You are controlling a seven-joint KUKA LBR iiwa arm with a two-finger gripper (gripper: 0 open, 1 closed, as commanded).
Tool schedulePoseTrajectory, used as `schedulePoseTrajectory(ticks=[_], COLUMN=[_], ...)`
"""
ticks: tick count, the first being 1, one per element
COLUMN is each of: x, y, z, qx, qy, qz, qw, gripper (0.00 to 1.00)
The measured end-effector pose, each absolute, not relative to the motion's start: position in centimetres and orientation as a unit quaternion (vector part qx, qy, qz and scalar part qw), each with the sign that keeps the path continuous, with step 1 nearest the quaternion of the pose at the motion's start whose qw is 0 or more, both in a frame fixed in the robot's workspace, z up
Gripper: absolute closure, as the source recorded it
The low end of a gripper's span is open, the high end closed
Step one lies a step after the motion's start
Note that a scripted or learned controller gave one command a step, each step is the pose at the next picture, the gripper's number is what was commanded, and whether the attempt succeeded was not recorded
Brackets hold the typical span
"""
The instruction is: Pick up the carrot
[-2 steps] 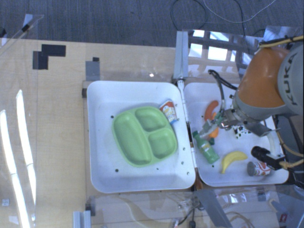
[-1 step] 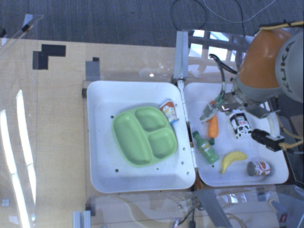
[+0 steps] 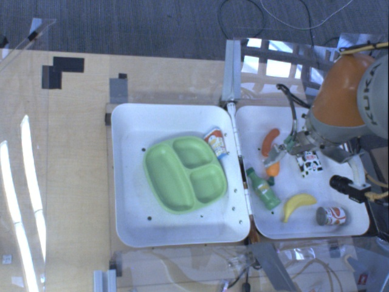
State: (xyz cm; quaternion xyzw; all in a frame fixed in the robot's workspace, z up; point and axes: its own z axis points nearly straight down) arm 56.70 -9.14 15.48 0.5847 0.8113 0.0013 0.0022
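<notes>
Reaching in from the right, the arm (image 3: 349, 96) hangs over the right bin (image 3: 358, 224) with its gripper (image 3: 285, 146) low among the clutter. I cannot tell whether the fingers are open or closed. The carrot (image 3: 270, 141) lies just left of the gripper, near the bin's upper left. An orange ball (image 3: 273, 170) sits just below it, a green bottle (image 3: 263, 188) below that. A banana (image 3: 298, 204) and a can (image 3: 331, 215) lie near the front edge, and a black-and-white toy (image 3: 310, 163) sits under the wrist. The left bin (image 3: 130, 224) holds a green tray (image 3: 185, 174) and a small packet (image 3: 216, 142).
</notes>
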Motion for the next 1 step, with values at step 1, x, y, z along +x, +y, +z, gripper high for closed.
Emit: schedulePoseTrajectory(ticks=[1], x=[58.59], y=[-12.06], z=[8.9], qx=[0.548], qy=[0.837], qz=[0.003], qw=[0.005], gripper=[0.0])
